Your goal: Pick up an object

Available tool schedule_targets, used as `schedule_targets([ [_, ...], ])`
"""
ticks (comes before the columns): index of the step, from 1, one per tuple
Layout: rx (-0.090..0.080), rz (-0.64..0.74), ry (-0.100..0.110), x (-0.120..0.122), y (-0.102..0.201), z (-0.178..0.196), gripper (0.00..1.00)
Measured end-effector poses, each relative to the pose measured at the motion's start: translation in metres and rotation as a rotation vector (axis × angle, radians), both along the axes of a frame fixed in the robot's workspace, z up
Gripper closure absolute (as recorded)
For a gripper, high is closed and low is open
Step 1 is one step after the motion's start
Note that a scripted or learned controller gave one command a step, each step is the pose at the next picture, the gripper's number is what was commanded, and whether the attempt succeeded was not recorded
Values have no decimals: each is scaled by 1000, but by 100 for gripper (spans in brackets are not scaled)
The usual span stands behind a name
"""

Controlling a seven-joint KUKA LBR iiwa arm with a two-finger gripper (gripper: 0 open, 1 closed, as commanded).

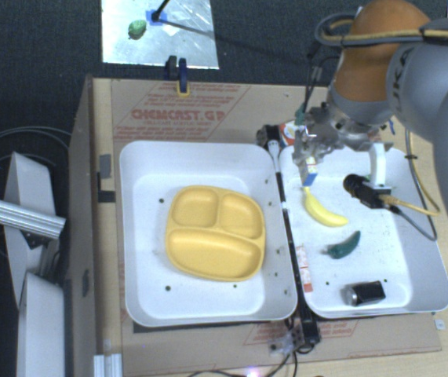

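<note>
While the arm reached over the right bin, its gripper hung near that bin's back left corner.
Whether it held anything could not be told. A tray filled the left bin; the banana lay just below the gripper, apart from it, with a green piece and a dark can nearer the front.

A cardboard-topped bench bears two white bins side by side.
</note>
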State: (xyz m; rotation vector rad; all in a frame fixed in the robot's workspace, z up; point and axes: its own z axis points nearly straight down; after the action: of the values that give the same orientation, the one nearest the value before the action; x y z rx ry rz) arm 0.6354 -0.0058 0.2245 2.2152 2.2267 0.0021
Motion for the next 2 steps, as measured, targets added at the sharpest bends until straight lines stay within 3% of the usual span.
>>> schedule_targets([
  [1, 0, 1, 0, -31, 25, 13, 100],
  [2, -1, -4, 1, -44, 7, 1, 100],
])
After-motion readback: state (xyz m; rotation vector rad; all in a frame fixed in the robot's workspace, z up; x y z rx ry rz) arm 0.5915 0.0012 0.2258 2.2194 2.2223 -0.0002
